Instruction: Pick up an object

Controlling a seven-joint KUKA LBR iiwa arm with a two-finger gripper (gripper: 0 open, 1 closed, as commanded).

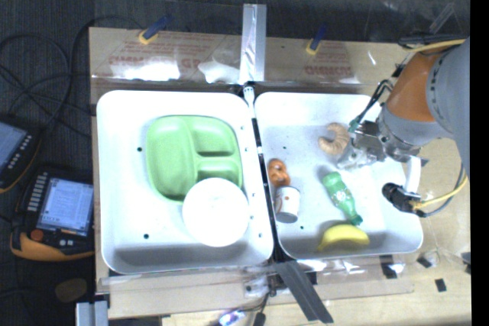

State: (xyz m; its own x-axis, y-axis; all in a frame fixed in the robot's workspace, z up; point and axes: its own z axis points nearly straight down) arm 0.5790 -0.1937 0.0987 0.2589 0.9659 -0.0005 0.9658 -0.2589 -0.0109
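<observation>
Two shallow white plastic bins sit side by side on the counter (122,57), divided by a dark central seam; the right-hand white bin (306,107) serves as the reference point here. The grey arm with its orange band (416,88) enters over that bin's far right side, and the tool (353,153) sits low inside the bin, toward its upper right quarter. Whether the tool is open or closed cannot be told from this angle, and nothing is visibly gripped. Just left of the tool, touching or nearly touching it, lies a tan, lumpy pastry-like item (334,137). Below the tool, near the bin's middle, a green plastic bottle (340,197) lies on its side, tilted. A yellow banana (342,237) rests along the bin's near edge, just below the bottle. Against the bin's left wall sits a small brown and orange rounded item (278,172), and directly below it a small white cup-shaped container (287,202). The neighbouring left white bin (114,240) holds a light green compartmented tray (187,149), with a round white plate or lid (216,211) overlapping the tray's near right corner.
</observation>
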